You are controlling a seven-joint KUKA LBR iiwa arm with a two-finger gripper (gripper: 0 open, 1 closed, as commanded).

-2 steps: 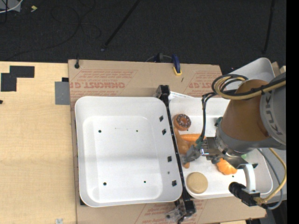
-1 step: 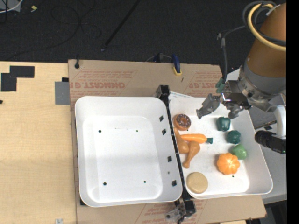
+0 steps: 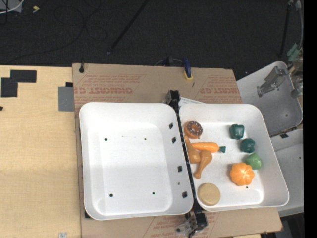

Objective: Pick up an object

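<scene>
Heads up: nearest the camera in your right bin (image 3: 270, 133) sits the tan round disc (image 3: 209, 194), then the orange pumpkin-looking thing (image 3: 241, 174), the drumstick (image 3: 200, 162) and carrot (image 3: 205, 146) jammed against the divider wall, and further back the donut (image 3: 193, 129) plus three green veggies (image 3: 246, 145), probably just lying where they got dumped. The left bin (image 3: 94, 133) has nothing to grab, so your pick has to come out of the right one, and I'd guess the pumpkin is easiest since it stands apart. The gripper (image 3: 270, 83) is parked beyond the bin's far right corner, too blurry to say whether it's released or clenched, and I can't see anything in it.
</scene>
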